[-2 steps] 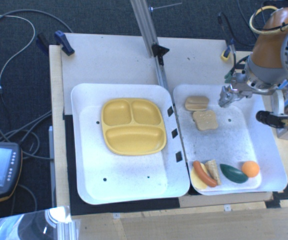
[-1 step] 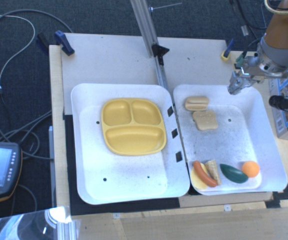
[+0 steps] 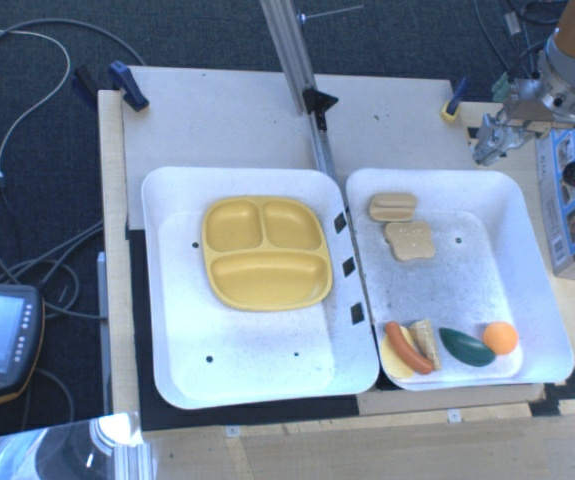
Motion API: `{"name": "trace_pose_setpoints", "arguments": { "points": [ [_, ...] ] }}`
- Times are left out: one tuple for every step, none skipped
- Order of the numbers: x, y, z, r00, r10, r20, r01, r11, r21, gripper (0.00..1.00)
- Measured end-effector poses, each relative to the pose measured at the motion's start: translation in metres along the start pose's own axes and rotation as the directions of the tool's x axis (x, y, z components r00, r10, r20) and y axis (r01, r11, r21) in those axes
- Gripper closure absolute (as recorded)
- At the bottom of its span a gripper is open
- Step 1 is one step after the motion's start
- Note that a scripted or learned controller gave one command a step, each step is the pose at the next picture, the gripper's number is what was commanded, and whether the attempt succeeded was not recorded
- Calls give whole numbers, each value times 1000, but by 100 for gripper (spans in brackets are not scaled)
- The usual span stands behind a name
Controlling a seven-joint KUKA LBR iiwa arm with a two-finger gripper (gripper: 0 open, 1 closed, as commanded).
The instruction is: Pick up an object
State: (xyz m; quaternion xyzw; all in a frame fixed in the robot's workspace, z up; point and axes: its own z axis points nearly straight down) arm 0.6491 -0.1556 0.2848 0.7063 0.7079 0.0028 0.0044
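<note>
The gripper [image 3: 491, 146] hangs above the right bin's [image 3: 527, 268] far right corner; whether it is open I cannot tell. Nothing is picked yet. Next it must descend onto something, perhaps the bread [image 3: 410, 240] nearby.

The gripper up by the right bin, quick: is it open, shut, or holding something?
Gripper: open or shut cannot be told; nothing shows between its tips, above the right bin's far corner.

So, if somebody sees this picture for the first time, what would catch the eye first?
Probably the yellow plastic three-compartment tray, alone in the left white bin. Next, the colourful toy food along the near edge of the right white bin: a round orange ball beside a dark green vegetable.
</note>
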Motion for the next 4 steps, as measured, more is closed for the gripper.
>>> {"name": "trace_pose_setpoints", "arguments": {
  "points": [
    [56, -13, 18, 1000, -4, -5, 4, 1000, 13, 100],
    [111, -14, 18, 1000, -5, -6, 5, 1000, 12, 100],
    [172, -24, 23, 1000, -5, -6, 5, 1000, 13, 100],
    [221, -34, 27, 1000, -4, -5, 4, 1000, 14, 100]
  ]
}}
